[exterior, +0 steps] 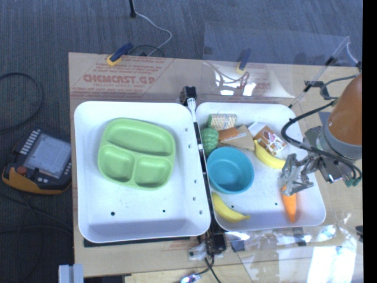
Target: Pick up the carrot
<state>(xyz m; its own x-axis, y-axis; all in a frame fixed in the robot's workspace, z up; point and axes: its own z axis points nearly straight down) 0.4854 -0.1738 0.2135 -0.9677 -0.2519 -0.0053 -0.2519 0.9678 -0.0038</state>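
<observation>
One pincer [293, 184] hangs directly over the carrot [290, 207], whose orange body lies just below its tips in the right bin [312, 217] (near corner); whether those tips are spread cannot be told, though the alignment suggests a grasp attempt.

The bench I am working at is showing as a flat brown cardboard-covered top [177, 78] with red printed lettering near its far edge. Two shallow white plastic bins are sitting directly on it, side by side and touching along their inner rims: the left bin [88, 175] and the right bin [315, 214]. A blue and yellow clip [119, 52] is gripping the far edge on the left, and a smaller blue clip [242, 58] is sitting at the far edge further right. A clear plastic sheet [265, 69] is lying over the far right part, catching glare. A black clamp piece [189, 93] is standing where the bins are meeting.
</observation>
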